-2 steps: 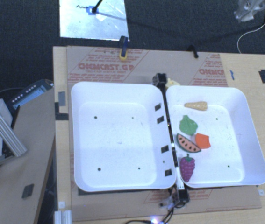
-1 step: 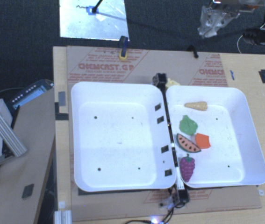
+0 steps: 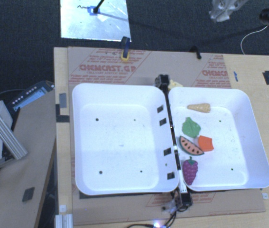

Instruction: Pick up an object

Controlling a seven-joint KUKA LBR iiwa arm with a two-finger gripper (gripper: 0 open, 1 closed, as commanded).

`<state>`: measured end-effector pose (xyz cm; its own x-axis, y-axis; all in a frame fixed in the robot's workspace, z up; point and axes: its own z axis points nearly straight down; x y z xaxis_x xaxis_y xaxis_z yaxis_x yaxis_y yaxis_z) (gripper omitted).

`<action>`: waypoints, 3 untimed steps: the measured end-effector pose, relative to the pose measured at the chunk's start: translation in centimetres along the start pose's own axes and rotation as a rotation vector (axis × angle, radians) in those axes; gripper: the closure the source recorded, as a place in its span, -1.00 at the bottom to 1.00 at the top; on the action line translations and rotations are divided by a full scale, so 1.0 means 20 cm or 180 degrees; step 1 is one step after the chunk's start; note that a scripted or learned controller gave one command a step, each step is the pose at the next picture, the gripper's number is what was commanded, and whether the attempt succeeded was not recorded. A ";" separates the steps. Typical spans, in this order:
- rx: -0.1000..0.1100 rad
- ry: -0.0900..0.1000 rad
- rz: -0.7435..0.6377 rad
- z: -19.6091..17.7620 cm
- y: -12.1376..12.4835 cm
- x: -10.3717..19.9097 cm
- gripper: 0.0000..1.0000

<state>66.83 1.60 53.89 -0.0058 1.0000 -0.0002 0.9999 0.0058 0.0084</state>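
Five toys cluster in the right bin (image 3: 253, 127); my jaws' state I cannot tell. I'd target the lone cone (image 3: 199, 108), descending squarely, clear of walls.

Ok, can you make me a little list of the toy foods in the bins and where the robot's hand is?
hand: up at the top right, away from both bins
right bin: holds all five toys
cone: near the back
green leaf: middle
watermelon slice: touching the orange piece
grapes: front, by the divider
left bin: white
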 end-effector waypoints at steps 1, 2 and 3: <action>0.0045 0.0004 0.0034 0.25 -0.60 -0.26 1.00; 0.0009 -0.0005 0.0008 0.20 -0.35 -0.26 1.00; 0.0014 -0.0004 0.0003 0.23 -0.01 -0.25 1.00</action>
<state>66.67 -3.46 49.30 -0.0047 1.0000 -0.0015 1.0000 0.0047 0.0042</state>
